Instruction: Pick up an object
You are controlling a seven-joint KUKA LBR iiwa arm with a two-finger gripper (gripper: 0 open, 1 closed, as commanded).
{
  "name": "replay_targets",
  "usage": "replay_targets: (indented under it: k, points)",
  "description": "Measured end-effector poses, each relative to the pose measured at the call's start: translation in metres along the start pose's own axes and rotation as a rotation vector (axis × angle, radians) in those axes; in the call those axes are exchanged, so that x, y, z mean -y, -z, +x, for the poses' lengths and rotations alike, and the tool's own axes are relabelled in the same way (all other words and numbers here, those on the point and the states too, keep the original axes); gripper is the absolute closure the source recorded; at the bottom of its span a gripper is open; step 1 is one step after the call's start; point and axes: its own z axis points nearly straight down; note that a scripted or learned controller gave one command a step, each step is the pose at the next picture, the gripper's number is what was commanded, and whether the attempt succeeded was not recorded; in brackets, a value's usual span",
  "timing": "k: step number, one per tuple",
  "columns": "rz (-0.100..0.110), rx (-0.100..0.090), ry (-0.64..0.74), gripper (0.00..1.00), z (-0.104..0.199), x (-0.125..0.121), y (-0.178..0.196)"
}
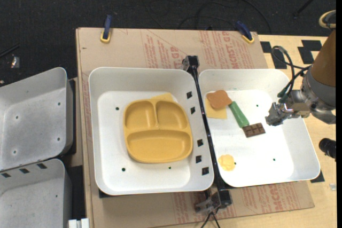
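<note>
Nearest you, yellow disc [226, 162] lies flat; pincer [274, 116], spread untellable, hovers beside chocolate bar [254, 130] — thin pieces may slip.

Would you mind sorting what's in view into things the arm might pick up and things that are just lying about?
Candidates to pick up, all in the right bin near the gripper:
- brown round piece
- pale yellow slice
- green stick
- chocolate bar
- small yellow piece

Just lying about:
- yellow divided tray in the left bin
- blue clamps
- spare bins
</note>
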Motion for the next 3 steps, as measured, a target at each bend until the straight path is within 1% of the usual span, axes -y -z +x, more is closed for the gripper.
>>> replay_targets:
  k: [1, 2, 3]
  points:
    - [0.004, -0.004, 0.007, 1.00, 0.055, 0.000, 0.006]
    - [0.007, -0.004, 0.006, 1.00, 0.106, 0.004, -0.009]
    - [0.005, -0.004, 0.007, 1.00, 0.155, 0.006, -0.004]
